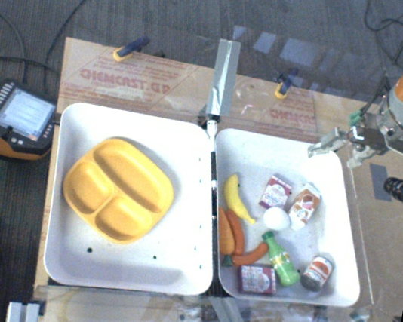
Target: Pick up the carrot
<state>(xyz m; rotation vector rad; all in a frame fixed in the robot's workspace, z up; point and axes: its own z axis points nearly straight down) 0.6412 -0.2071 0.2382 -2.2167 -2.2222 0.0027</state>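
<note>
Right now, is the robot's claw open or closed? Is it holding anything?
Gripper: open, fingers spread, holding nothing, above the top right corner of the right bin. The carrot lies in that bin beside the banana.

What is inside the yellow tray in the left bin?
The yellow tray in the left bin shows three bare compartments, with nothing lying in them. What is under the tray is covered, so it cannot be seen.
</note>
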